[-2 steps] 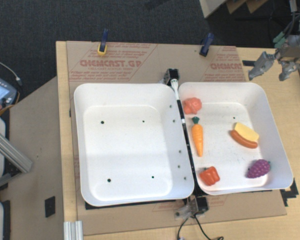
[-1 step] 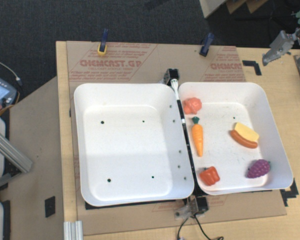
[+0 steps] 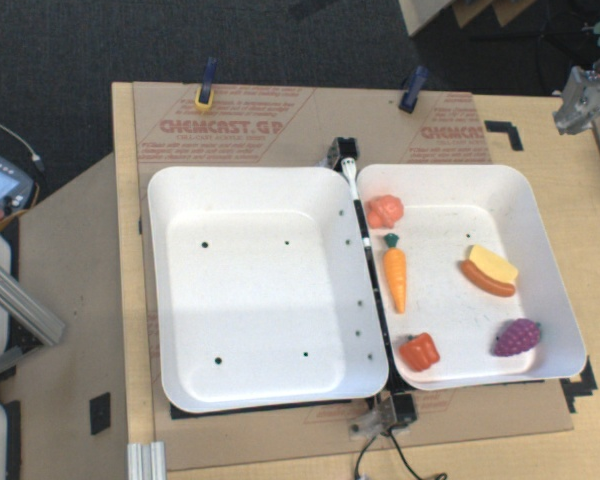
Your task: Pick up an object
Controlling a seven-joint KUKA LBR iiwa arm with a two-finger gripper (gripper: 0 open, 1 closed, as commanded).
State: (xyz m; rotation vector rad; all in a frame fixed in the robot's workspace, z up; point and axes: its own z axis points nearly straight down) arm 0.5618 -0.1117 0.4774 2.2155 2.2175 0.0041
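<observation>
Up at the far right edge sits the tool (image 3: 580,98), high above the counter (image 3: 80,268); whether it is spread or pressed together I cannot tell. Right bin (image 3: 540,218) holds a carrot (image 3: 395,279), purple grapes (image 3: 517,337), a red pepper (image 3: 418,351), a pink piece (image 3: 385,211) and a yellow-orange piece (image 3: 491,270).

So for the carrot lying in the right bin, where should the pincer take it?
Probably across the thick orange upper body of the carrot, just below its green top, coming straight down. It lies flat, lengthwise along the bin's left wall, so the fingers should close left to right, with the left finger slipping into the narrow gap there.
</observation>
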